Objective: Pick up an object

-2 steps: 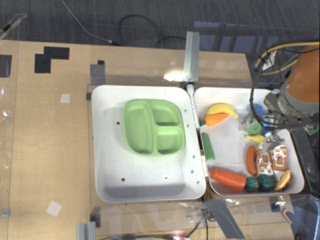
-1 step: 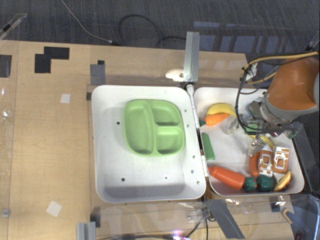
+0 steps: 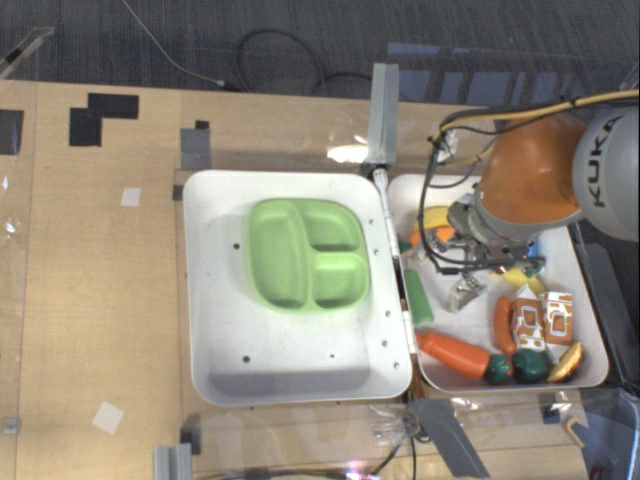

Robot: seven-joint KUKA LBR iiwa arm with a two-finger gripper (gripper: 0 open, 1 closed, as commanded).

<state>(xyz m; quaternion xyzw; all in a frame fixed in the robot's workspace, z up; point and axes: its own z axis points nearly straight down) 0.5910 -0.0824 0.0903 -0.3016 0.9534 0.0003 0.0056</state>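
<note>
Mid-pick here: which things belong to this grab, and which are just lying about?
Job:
gripper, hanging over the right bin
toy carrot
green stick
house-printed carton
red sausage

Lying about:
green divided plate
left bin

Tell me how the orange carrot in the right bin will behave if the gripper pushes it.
The carrot looks round and tapered, so it would probably roll or swing in an arc. Its smooth, plastic-like surface suggests that it is stiff, light and perhaps slippery. The bin wall beside it may stop it.

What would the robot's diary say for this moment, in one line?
arm: over right bin | tool: low among toys | carrot: lying in bin | green tray: in left bin
</note>
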